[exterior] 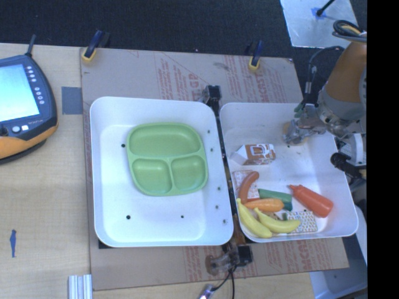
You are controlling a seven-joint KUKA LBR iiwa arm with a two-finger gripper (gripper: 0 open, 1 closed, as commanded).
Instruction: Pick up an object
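Left of the gripper (298,131), the green plate (167,159) looks smooth matt plastic; both white bins (103,167) glossy plastic, on brown cardboard (181,73) over pale wood.

- The light wooden bench (43,198) carries a brown cardboard sheet (187,73) with red print.
- Two shallow white plastic bins lie side by side on the sheet: the left bin (112,223) and the right bin (343,223).
- Left of the sheet rests an orange-and-grey handheld pendant with a screen (22,108).
- A grey tape patch (72,100) sits beside the sheet's left edge.
- Two yellow-and-blue clamps (91,47) grip the sheet's far edge.
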